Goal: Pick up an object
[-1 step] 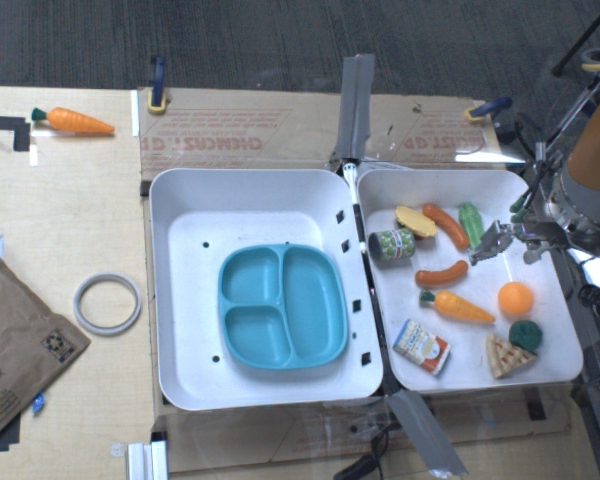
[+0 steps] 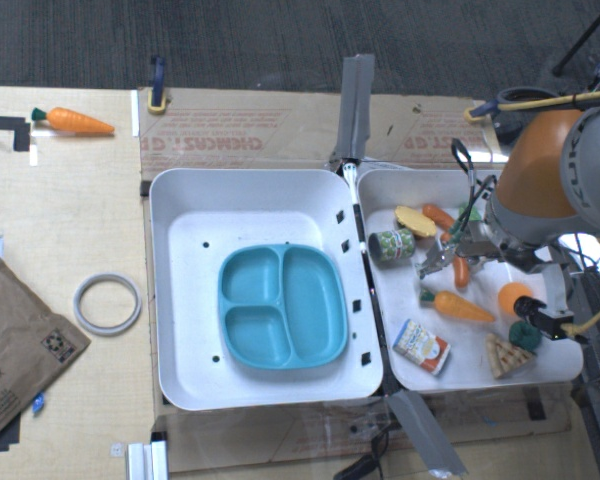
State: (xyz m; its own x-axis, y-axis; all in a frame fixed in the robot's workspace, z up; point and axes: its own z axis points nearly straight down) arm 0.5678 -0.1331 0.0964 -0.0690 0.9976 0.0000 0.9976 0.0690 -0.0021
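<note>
Nearest the camera, along the front of the worktop (image 2: 70, 268), a brown cardboard box (image 2: 15, 338) lies at the left corner with a ring of tape (image 2: 107, 302) just beyond it. Next come the two white bins side by side. The left bin (image 2: 180, 228) holds a blue divided plate (image 2: 283, 306) with three compartments. The right bin (image 2: 570, 366) holds the toy food: at its front a small printed carton (image 2: 421, 345) and a wedge like a sandwich slice (image 2: 507, 355), and near that a dark green piece (image 2: 526, 333) beside an orange ball (image 2: 515, 296). A toy carrot (image 2: 458, 307) lies a little further in, its green end toward the left bin. My end effector (image 2: 442, 258) is down in this right bin just above that carrot, close to a small red-orange sausage-shaped piece (image 2: 462, 271) — I cannot tell whether my fingers are apart or together, nor whether anything sits between them. Just beyond it, a green can (image 2: 391, 246) lies on its side near the wall between the bins, with a yellow piece (image 2: 416, 221) and another red-orange piece (image 2: 439, 216) behind it. My arm (image 2: 540, 183), with its orange band, comes in from the right over the bin's far corner. Farthest off — at the back left of the worktop — a second toy carrot (image 2: 73, 121) lies outside the bins, next to some black tape (image 2: 10, 128).
</note>
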